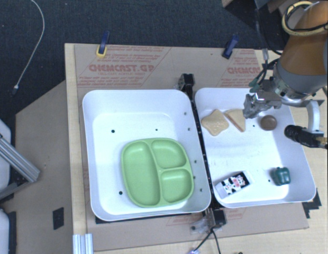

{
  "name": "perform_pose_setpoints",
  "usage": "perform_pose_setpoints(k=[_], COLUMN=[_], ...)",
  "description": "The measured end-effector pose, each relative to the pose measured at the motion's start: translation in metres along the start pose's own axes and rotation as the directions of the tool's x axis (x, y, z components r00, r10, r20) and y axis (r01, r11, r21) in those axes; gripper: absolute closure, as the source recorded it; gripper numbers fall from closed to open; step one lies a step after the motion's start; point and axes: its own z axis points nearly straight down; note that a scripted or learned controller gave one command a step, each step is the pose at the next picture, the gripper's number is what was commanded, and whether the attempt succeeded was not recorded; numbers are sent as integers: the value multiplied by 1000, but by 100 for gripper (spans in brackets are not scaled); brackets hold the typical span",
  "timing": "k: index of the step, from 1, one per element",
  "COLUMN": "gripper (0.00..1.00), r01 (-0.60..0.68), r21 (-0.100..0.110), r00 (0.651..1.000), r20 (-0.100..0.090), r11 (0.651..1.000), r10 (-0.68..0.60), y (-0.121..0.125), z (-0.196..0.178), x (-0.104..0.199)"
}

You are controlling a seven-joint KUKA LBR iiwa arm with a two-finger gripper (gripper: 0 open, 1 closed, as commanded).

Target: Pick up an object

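The gripper (252, 108) hangs over the right bin (248, 194) just beside the tan slice (236, 119) and the brown ball (267, 123), its grip unreadable from here, so it should centre squarely over one piece and descend straight before closing.

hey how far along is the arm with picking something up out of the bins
Early stage. Done: the arm has reached over the right bin, with the claw low at its far end, beside the tan slice and the brown round piece. In hand: nothing shows between its fingers. Left: gripping and lifting an object. The bread-like piece, teal object and small printed card all lie in the bin.
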Motion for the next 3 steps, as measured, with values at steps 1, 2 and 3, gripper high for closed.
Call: perform_pose_setpoints(k=[1, 2, 3], gripper=[100, 100, 100], r01=[5, 6, 4], r21=[2, 5, 6], r00=[1000, 1000, 1000], r20=[-2, -4, -2], r11=[1000, 1000, 1000], r10=[-5, -6, -4], y=[-2, -11, -8], z=[-7, -12, -3], x=[58, 117, 163])
